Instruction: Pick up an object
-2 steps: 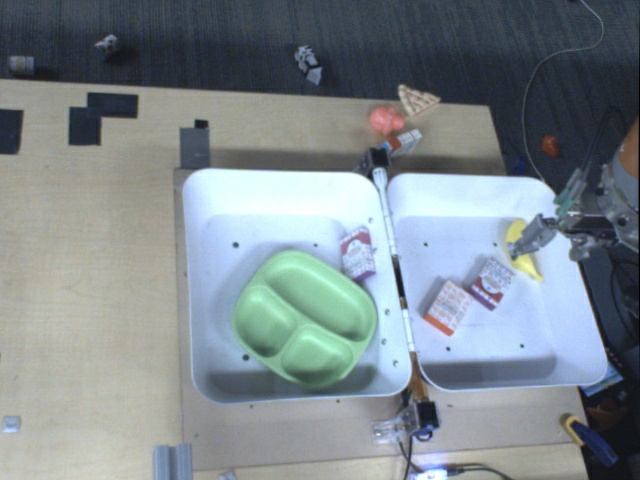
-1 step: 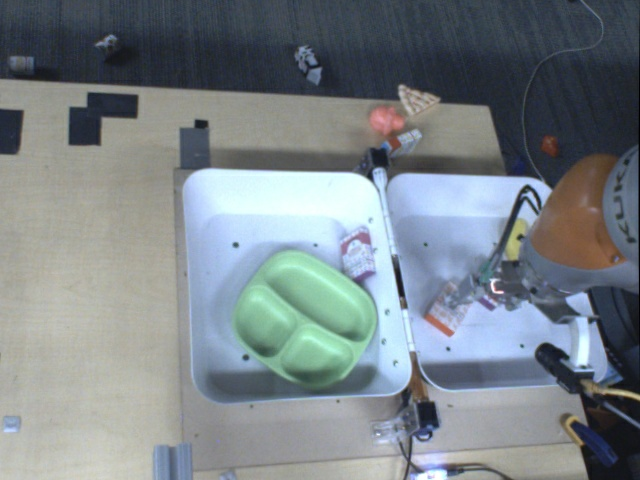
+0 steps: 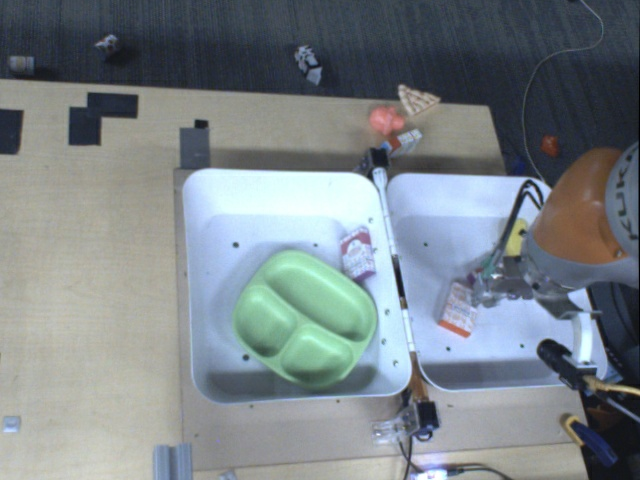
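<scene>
The left bin holds a green sectioned plate lying tilted toward its near side, with a small red-and-white packet just beyond the plate's far right edge, close to the wall shared with the neighbouring bin; the right bin holds an orange-and-white packet lying flat on its floor, near the middle; the gripper hangs over that bin, its tip just beside the packet's far right corner, though whether it touches the packet is hard to tell, and its grip cannot be made out at this blur; a yellow piece shows partly behind the arm, which is cut off at the right; beyond the bins, on the bench's far edge, lie a pink lump, a small red-and-white item and a tan wedge, all too small to identify; farther still, specks scatter the dark floor.
</scene>
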Robot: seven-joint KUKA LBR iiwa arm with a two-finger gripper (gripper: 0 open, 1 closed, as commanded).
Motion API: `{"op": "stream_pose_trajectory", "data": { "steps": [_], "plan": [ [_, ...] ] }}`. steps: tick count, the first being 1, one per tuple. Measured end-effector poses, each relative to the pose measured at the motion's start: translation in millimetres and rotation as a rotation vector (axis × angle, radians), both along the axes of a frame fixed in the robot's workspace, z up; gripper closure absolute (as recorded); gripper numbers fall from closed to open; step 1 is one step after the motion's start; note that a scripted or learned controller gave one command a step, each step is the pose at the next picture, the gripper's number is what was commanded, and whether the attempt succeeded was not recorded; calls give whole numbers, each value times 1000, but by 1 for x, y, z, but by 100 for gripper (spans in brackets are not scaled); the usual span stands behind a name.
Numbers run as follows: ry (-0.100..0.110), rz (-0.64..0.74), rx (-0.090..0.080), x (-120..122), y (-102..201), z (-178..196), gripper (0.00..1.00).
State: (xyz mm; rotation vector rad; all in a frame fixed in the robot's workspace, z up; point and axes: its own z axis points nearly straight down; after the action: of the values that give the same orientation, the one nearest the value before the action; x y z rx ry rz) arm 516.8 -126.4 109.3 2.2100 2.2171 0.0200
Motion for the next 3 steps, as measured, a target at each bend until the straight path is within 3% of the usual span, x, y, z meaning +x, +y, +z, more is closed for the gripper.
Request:
{"op": "stream_pose_trajectory", "data": {
  "steps": [1, 2, 3],
  "plan": [
    [10, 2, -3, 98, -25, 62, 100],
    [12, 2, -2, 98, -25, 61, 0],
    [11, 2, -1, 134, 36, -24, 0]
  ]
}}
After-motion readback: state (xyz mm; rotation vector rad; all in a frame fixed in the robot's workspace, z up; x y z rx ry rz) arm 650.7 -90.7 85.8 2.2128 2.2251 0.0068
